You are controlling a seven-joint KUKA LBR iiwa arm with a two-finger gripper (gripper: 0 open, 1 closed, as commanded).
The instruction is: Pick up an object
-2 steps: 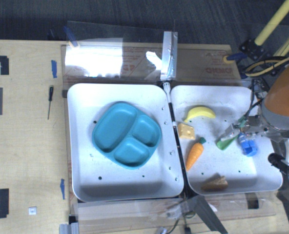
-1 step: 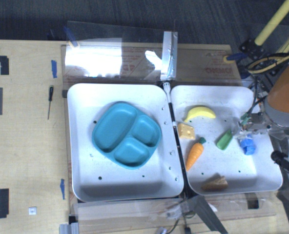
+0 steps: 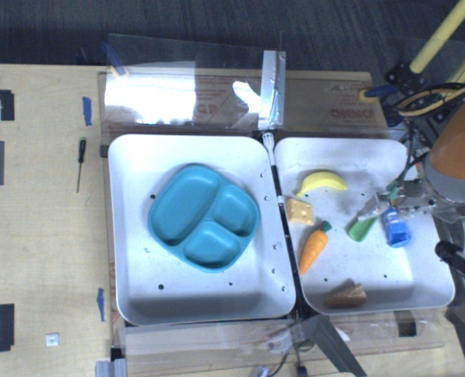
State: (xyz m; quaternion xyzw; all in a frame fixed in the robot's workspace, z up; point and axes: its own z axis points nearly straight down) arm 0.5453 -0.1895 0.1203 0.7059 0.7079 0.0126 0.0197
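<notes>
Gripper (image 3: 383, 200) down in the right bin (image 3: 421, 285)
Can't tell its state; green piece (image 3: 361, 228) and blue block (image 3: 397, 232) just beside.

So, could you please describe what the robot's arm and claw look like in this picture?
The arm enters from the right as a rounded grey body with a broad orange band. Thin dark cables run along it toward the wrist. The claw is a small metallic, silvery-grey assembly with slim parts; its finer details are too small to make out.
</notes>
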